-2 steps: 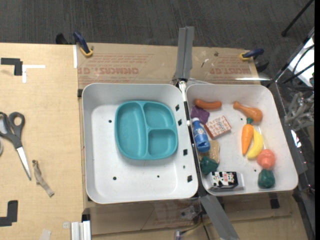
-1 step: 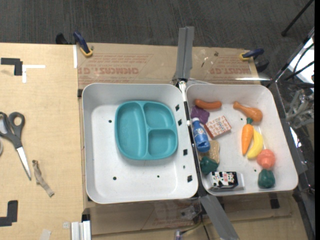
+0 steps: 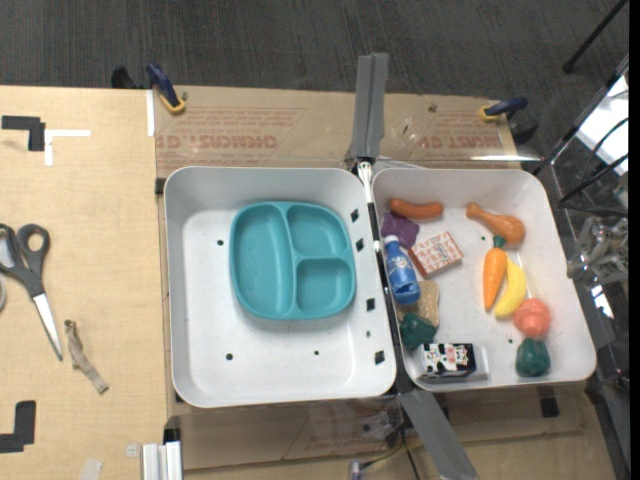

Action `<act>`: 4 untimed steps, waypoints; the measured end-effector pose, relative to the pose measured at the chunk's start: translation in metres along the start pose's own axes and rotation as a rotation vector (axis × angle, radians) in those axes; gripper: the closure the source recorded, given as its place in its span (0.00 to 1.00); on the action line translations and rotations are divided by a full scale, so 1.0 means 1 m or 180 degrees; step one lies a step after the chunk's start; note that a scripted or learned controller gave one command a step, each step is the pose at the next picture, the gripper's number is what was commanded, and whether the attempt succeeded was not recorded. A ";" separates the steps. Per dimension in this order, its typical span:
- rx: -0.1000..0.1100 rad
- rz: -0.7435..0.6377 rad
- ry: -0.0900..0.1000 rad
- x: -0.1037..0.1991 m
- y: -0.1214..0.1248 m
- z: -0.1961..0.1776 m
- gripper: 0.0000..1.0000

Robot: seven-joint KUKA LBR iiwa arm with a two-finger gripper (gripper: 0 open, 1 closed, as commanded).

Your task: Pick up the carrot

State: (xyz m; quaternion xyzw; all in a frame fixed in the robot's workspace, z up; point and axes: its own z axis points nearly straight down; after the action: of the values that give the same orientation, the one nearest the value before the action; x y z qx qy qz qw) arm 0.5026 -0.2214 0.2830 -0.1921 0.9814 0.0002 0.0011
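Carrot lies in the right bin, beside the banana

Carrot (image 3: pixel 493 278) rests on the floor of the right bin (image 3: pixel 470 178), in its right half, roughly halfway between the far and near walls. It is orange with a small green top at the far end, and it lies almost lengthwise, its tip pointing toward the near wall. A yellow banana (image 3: pixel 513 288) lies along its right side, touching it or very nearly so. Beyond its green top sits a brown drumstick (image 3: pixel 497 224), close by but apart. Nearer the front, a pink-orange fruit (image 3: pixel 533 317) sits just past the banana's near end, and a dark green item (image 3: pixel 533 358) lies in the near right corner.

On the same bin's left side a blue bottle (image 3: pixel 402 271) lies along the wall, with a purple item (image 3: pixel 400 227) and a reddish sausage (image 3: pixel 416 208) beyond it. A red-and-white packet (image 3: pixel 437 253) lies between the bottle and the carrot, and a black-and-white carton (image 3: pixel 447 360) rests by the near wall.

The left bin (image 3: pixel 200 368) holds a teal divided plate (image 3: pixel 293 260). Scissors (image 3: pixel 30 268) lie on the bench well to the left.

Whether the claw is spread or pressed together cannot be told; nothing touches the carrot from above.
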 end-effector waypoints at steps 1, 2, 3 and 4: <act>0.0005 0.0004 -0.0014 -0.002 0.000 -0.009 1.00; 0.0011 0.0010 -0.0027 -0.004 -0.001 -0.019 1.00; 0.0014 0.0018 -0.0039 -0.006 -0.001 -0.028 1.00; 0.0019 0.0026 -0.0052 -0.007 -0.002 -0.037 1.00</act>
State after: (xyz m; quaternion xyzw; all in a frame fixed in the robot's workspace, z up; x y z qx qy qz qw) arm 0.5102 -0.2203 0.3199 -0.1881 0.9821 -0.0012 0.0098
